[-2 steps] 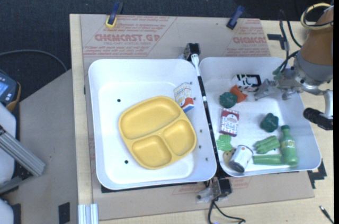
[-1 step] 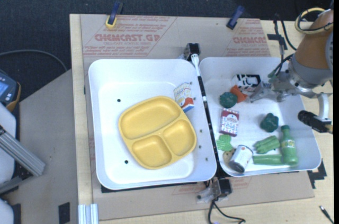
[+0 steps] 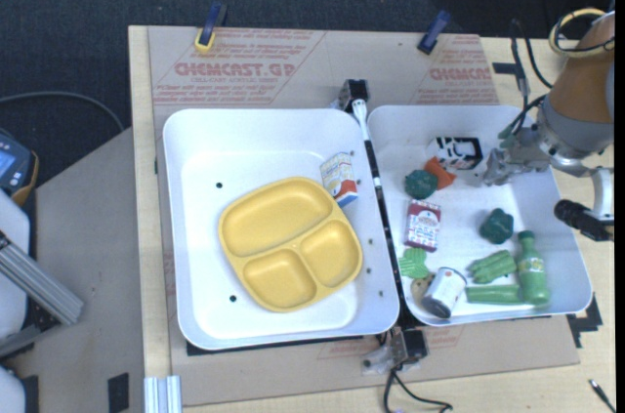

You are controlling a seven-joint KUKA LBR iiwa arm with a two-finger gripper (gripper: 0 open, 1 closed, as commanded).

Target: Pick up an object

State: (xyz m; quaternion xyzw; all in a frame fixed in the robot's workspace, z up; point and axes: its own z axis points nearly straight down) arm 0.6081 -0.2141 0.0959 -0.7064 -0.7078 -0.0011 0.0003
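Observation:
The right bin [image 3: 562,206] holds several small objects. Among them are a black-and-white item [image 3: 457,148], an orange piece [image 3: 442,173] beside a dark green lump [image 3: 422,184], and a red packet [image 3: 423,227]. There are also a green round toy [image 3: 496,226], a green bottle [image 3: 530,269], green pickle-like pieces [image 3: 491,265] and a white can [image 3: 444,291] lying on its side. My gripper [image 3: 496,165] hangs over the upper right part of this bin, just right of the black-and-white item and above the green round toy. Nothing visibly sits in it.
The left bin [image 3: 195,157] carries a yellow divided plate [image 3: 290,242] and a small carton [image 3: 339,177] near its right wall. The arm's grey body [image 3: 578,113] covers the right bin's far right corner. Clamps [image 3: 207,28] and cables sit on the cardboard behind the bins.

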